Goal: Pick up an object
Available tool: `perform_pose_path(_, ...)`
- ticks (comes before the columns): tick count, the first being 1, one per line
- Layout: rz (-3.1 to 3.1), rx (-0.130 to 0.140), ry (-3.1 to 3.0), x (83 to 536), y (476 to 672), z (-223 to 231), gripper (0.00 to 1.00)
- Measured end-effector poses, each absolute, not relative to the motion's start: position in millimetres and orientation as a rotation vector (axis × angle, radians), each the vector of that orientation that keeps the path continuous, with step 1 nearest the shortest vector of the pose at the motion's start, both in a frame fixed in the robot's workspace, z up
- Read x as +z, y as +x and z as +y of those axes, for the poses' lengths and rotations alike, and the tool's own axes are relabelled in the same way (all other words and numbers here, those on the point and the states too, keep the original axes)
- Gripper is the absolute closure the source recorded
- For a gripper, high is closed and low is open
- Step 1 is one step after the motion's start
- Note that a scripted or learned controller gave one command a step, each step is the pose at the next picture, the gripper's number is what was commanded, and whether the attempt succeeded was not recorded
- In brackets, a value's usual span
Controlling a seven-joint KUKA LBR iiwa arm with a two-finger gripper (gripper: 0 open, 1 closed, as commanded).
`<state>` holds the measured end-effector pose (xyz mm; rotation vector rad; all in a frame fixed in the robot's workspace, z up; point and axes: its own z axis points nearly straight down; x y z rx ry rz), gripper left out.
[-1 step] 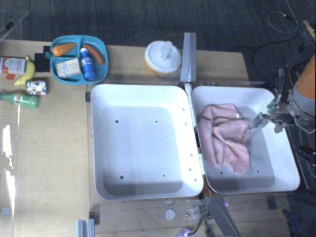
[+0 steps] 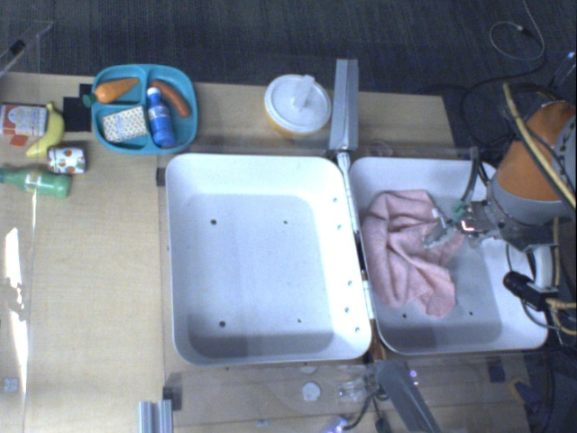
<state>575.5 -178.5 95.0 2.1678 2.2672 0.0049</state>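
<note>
**Gripper at the pink cloth in the right bin**

While the grey arm (image 2: 541, 188) with its orange band reaches in from three o'clock, its gripper (image 2: 444, 228) sits low over the right bin (image 2: 505, 323), at the three o'clock edge of a crumpled pink cloth (image 2: 407, 251). Whether the gripper is open or closed cannot be told from this slant, and no fold of cloth can be made out in its grasp.

That pink cloth lies bunched in the nine o'clock half of the right bin, against the wall shared with the left bin (image 2: 261, 260). Both bins stand side by side on the desk (image 2: 90, 287), touching along a metal rail.

At twelve o'clock from the left bin stands a white lidded cup (image 2: 297, 105). Toward ten o'clock rests a blue divided tray (image 2: 185, 93) holding toy food and a small blue bottle (image 2: 160, 115). At nine o'clock from the tray lie a yellow banana (image 2: 50, 129), a small can (image 2: 67, 160) and a green bottle (image 2: 36, 182).
</note>
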Motion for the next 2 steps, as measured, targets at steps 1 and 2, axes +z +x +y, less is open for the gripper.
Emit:
perform_pose_path(1, 2.461, 0.01, 1.934, 90.6, 583.9, -152.4, 0.0)
perform_pose_path(2, 2.459, 0.016, 1.929, 102.2, 586.2, -150.8, 1.0)
